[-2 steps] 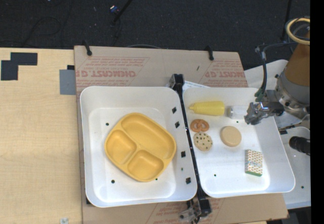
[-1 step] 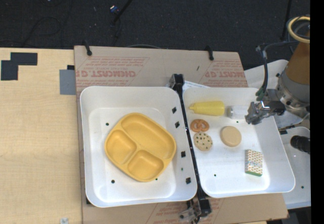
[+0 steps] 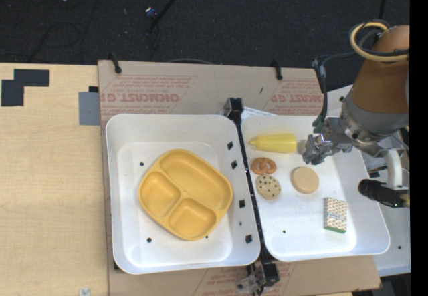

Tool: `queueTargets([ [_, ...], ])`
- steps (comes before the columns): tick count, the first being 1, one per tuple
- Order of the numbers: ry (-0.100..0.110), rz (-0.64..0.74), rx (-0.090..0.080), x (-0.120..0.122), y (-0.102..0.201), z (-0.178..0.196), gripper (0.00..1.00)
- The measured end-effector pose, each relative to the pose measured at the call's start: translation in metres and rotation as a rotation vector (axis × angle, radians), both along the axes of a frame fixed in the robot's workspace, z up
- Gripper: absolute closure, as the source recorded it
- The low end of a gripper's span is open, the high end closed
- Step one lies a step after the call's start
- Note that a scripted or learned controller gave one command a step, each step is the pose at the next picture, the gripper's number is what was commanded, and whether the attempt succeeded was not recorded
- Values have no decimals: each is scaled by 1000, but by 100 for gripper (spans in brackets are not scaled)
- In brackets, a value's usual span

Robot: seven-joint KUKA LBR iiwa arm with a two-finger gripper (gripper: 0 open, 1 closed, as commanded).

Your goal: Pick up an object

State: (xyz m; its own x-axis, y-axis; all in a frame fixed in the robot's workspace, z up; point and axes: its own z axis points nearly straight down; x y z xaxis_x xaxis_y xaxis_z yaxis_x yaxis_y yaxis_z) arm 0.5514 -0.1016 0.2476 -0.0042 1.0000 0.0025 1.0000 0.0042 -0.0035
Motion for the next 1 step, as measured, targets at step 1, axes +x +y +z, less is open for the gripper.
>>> queueTargets([
  [1,0,1,0,2,55,-8,100],
])
